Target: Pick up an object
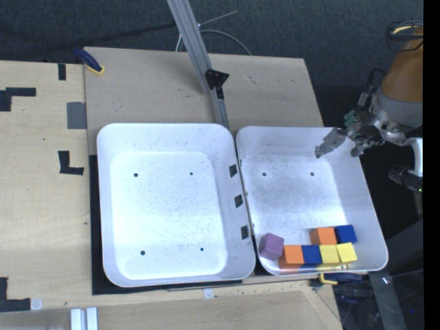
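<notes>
While the arm (pixel 402 88) reaches in from the right, its gripper (pixel 342 143) hangs over the upper right edge of the right bin (pixel 295 191), well apart from the blocks. One grey finger (pixel 328 144) slants down toward the bin floor and a second, darker one sits just behind it nearer the wrist; whether they are spread or closed cannot be told from this angle, and nothing shows between them.

The blocks lie bunched in the near right corner of that bin. A purple block (pixel 272 245) sits farthest left, slightly tilted, just beside an orange block (pixel 293 254). A blue block (pixel 311 254) touches that one, followed by a yellow block (pixel 330 254) and another yellow block (pixel 346 252). Behind this row sit a second orange block (pixel 323 236) and a second blue block (pixel 345 234), side by side and touching.

The left bin (pixel 165 198) shows a few dark dots on its floor. A metal pole (pixel 192 36) slants across the wooden bench (pixel 41 205) behind the bins. No brand, label or writing can be read on any block, bin or the arm; the black tape marks (pixel 67 163) on the bench form no letters.
</notes>
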Motion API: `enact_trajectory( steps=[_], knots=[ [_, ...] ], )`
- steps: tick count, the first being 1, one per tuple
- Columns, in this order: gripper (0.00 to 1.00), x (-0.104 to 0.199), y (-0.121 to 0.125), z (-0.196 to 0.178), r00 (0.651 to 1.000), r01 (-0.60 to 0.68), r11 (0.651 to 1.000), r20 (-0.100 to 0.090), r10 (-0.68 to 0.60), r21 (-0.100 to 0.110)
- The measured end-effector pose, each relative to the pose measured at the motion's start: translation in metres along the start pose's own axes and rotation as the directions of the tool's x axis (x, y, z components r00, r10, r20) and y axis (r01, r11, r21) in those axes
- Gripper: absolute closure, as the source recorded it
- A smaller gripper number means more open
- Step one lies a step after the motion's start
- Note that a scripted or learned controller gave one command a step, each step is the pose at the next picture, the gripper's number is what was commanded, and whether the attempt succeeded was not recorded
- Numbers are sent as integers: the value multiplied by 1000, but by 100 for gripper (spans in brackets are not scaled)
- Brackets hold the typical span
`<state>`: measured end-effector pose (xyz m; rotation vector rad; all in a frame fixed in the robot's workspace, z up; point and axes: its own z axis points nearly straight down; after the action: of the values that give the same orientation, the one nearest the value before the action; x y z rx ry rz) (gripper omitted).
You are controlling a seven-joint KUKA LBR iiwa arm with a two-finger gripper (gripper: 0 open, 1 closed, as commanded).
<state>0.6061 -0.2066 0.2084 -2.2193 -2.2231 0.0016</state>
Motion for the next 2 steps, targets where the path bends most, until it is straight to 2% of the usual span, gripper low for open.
enact_trajectory(
  steps=[1, 2],
  knots=[
    [0, 36, 19, 72, 1000, 3, 1000, -3, -3, 6],
    [0, 93, 5, 105, 1000, 3, 1000, -3, -3, 5]
  ],
)
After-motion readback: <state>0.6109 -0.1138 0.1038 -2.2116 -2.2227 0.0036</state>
